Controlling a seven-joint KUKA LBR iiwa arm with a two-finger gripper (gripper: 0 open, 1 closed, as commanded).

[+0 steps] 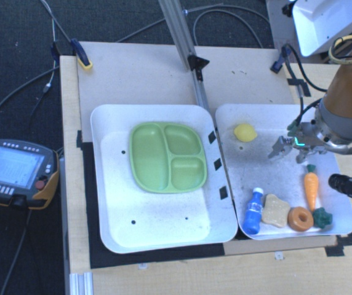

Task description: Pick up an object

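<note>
Camera view, fixed above the pale table [139,72], looks down on two shallow white bins set side by side. Left white bin [111,226] holds a light green plastic plate with three compartments [167,157], lying flat near the bin's middle. Right white bin [250,112] holds the loose objects: a small yellow lemon-shaped toy [245,133] lies near the far left corner, well apart from the rest. Along the near edge lie a blue bottle with a white cap [254,211], a tan slice of toy bread [276,211] just beside it, and a brown ring doughnut [300,219] touching the bread's right side. An orange toy carrot with a green top [311,189] lies lengthwise above the doughnut, and a dark green toy piece [322,217] sits just right of the doughnut. The grey arm with the orange band [347,97] enters from the right, and its end effector [292,147] hangs over the right bin between the lemon-shaped toy and the carrot. The fingers [280,147] stand apart with nothing between them, and no object is lifted. A grey teach pendant with a lit screen [17,173] lies on the dark floor left of the table.
</note>
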